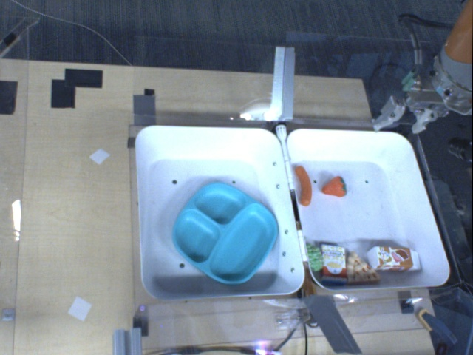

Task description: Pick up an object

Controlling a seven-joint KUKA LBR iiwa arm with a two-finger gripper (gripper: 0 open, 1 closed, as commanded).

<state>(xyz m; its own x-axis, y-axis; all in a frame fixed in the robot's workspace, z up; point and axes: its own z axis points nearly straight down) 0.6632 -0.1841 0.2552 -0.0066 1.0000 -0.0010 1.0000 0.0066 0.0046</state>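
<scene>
The right bin [414, 161] holds an orange carrot-like stick [302, 185] against its left wall and a small red-orange strawberry-like piece [334, 186] beside it. Along that bin's front edge lie a green-and-orange packet [330, 260], a snack bag [361, 268] and a white-and-brown carton [392, 257] on its side. My gripper [404, 118] hangs over the far right corner of this bin, high above the items, open with nothing between its fingers.
A blue divided plate [225, 231] lies tilted in the left bin [159, 168]. A metal post [284, 83] stands behind the wall that the two bins share. Black markers [74, 86] lie on the wooden bench at the far left.
</scene>
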